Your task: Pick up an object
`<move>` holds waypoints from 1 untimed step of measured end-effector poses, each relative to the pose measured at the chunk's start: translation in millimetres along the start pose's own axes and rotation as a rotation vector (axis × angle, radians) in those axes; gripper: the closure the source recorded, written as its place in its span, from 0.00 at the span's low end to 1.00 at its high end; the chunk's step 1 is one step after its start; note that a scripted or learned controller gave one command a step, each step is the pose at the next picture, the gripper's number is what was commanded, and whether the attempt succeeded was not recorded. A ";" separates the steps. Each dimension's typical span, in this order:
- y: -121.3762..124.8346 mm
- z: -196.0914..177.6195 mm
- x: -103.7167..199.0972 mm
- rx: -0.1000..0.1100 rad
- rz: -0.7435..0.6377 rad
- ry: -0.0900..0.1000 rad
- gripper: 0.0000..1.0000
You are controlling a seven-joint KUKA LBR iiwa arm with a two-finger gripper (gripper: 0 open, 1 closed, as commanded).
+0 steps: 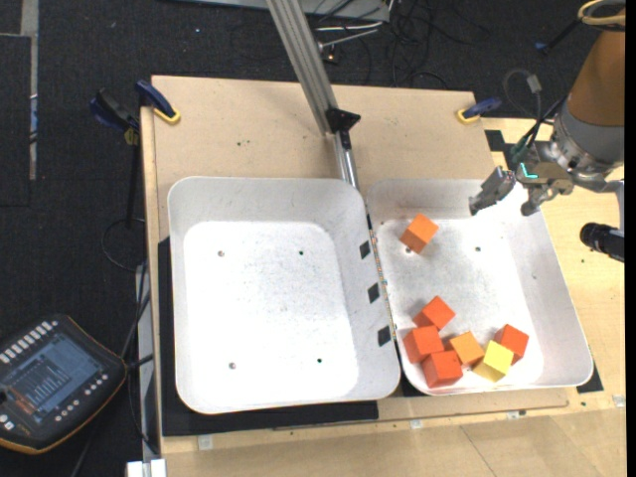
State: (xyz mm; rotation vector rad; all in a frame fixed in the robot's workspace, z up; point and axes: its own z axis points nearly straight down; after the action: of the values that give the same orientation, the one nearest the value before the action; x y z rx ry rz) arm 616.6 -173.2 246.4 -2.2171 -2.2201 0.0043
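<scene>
My gripper [512, 196] hangs over the far right corner of the right bin [556, 296], its two fingers spread apart with nothing between them. An orange cube [419, 234] lies alone in the bin's far left part, well left of the gripper. Near the front wall sits a cluster: several red-orange cubes [429, 342], an orange one [465, 347], a yellow one [496, 360] and a red one [511, 340].
The left bin [199, 266] sits beside the right one. A slanted metal pole [303, 53] comes down to the gap between the bins at the back. Clamps [159, 102] hold the board's far corners. A teach pendant [50, 381] lies at lower left.
</scene>
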 end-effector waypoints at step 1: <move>0.9 -2.9 0.2 -0.005 -0.002 -0.002 0.00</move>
State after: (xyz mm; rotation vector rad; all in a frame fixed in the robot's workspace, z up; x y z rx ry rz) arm 617.5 -173.1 249.3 -2.2184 -2.2251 0.0012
